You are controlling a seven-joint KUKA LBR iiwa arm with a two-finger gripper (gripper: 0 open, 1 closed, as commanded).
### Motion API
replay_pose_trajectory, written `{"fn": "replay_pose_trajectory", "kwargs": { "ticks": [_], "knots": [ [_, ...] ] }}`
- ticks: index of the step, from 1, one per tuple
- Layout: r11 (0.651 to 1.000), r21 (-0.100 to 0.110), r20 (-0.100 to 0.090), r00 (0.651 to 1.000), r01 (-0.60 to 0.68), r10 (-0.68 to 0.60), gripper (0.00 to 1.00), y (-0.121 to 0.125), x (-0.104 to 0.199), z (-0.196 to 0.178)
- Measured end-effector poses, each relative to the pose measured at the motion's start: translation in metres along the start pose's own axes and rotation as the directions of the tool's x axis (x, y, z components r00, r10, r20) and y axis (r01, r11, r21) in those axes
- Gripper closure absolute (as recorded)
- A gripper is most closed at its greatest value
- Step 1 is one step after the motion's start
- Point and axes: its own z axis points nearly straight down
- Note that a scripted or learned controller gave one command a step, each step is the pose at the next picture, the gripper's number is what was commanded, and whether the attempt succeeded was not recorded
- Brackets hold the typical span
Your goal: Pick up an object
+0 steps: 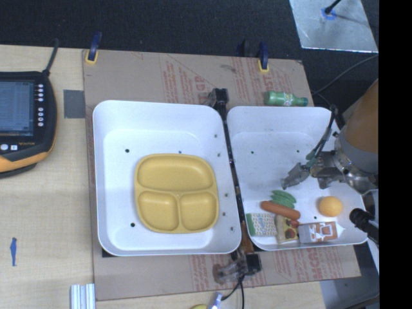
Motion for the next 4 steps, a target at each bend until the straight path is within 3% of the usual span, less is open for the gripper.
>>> {"fn": "replay_pose_trajectory", "kwargs": {
  "ticks": [1,2,3,4],
  "knots": [
    [1.000,0.002,0.000,1.000,0.001,-0.001,0.00,-0.002,0.019,0.091],
    [1.000,0.002,0.001,1.000,0.003,-0.003,1.00,-0.001,0.018,0.080],
    [1.000,0.002,0.001,1.000,0.003,-0.003,0.00,-0.001,0.018,0.080],
    [1.000,-0.001,0.001,1.000,0.002,-0.002,0.00,0.028,0.024,0.103]
  ]
}}
